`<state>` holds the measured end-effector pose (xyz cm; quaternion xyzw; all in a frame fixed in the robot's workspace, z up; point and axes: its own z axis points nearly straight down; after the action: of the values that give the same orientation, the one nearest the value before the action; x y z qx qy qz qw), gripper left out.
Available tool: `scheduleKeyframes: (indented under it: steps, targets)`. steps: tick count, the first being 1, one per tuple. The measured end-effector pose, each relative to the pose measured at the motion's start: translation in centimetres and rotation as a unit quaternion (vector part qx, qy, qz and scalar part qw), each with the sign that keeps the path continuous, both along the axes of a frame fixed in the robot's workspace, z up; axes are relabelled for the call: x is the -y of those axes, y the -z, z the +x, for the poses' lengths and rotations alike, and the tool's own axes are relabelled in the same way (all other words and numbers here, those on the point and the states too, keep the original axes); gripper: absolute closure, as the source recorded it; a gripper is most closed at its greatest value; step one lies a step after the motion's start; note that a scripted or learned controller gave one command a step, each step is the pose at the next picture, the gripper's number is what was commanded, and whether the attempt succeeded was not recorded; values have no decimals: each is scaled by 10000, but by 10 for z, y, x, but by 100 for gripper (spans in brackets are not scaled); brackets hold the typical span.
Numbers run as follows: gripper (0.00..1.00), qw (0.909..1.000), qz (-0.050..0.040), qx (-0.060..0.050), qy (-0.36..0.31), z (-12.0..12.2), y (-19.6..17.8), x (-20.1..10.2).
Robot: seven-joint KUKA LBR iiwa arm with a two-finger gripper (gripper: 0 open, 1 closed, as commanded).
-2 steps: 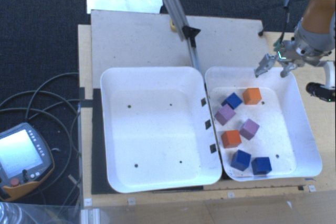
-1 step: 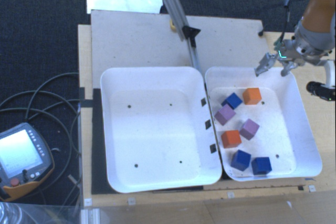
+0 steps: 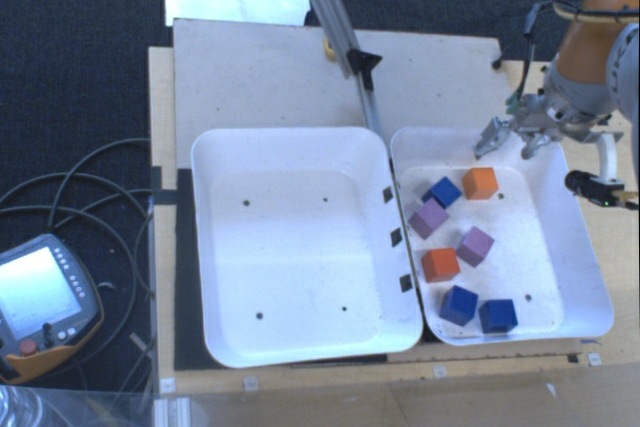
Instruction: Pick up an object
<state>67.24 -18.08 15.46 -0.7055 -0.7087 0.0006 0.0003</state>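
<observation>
Well, nothing is held yet, and the pick has still to be made. The gripper (image 3: 510, 137) is seen at the far rim of the right bin (image 3: 585, 250), at about one o'clock from that bin's middle, with its two metal fingers (image 3: 488, 137) spread apart and nothing caught between them. Seven cubes are scattered in the right bin, all resting on its floor. Nearest the gripper, at roughly seven o'clock from it, the orange cube (image 3: 480, 183) is found, with a blue cube (image 3: 441, 192) just beside it at nine o'clock. A purple cube (image 3: 428, 217) lies just beyond that, toward seven o'clock. Further down, a second purple cube (image 3: 475, 246) and a red-orange cube (image 3: 440, 264) are set near each other, and two dark blue cubes (image 3: 459, 305) (image 3: 497, 316) are parked side by side at the near edge, around six o'clock. The left bin (image 3: 215, 245) is given no attention. By the look of it, only the approach has been done: a cube has still to be chosen, the fingers lowered around it, closed and lifted. The orange cube would be judged the handiest target, being closest and standing fairly clear on its right side.
</observation>
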Motion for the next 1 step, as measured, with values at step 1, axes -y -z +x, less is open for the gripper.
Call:
scheduleKeyframes:
  steps: [1]
  targets:
    - [0, 10000, 4, 40, 13, 0, 41, 6]
